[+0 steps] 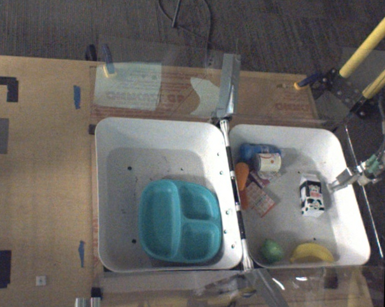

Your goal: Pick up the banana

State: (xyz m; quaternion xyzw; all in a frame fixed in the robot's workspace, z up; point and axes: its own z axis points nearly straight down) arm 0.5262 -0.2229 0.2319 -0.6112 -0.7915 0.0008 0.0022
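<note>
— Banana (312, 253) lies at the near edge of the right bin (351, 188), just beside a green apple (272, 250)?

— Yes. Over that bin's right rim sits the gripper (344, 180), well apart; whether it grips anything, I cannot tell.

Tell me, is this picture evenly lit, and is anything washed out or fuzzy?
In the camera view, no: the right bin is bright, its white walls nearly washed out, while the left bin has a grey shaded floor. The clear sheet behind the bins catches glare. The whole camera view is soft; the banana and milk carton lack crisp edges, and the end effector is blurred.
</note>
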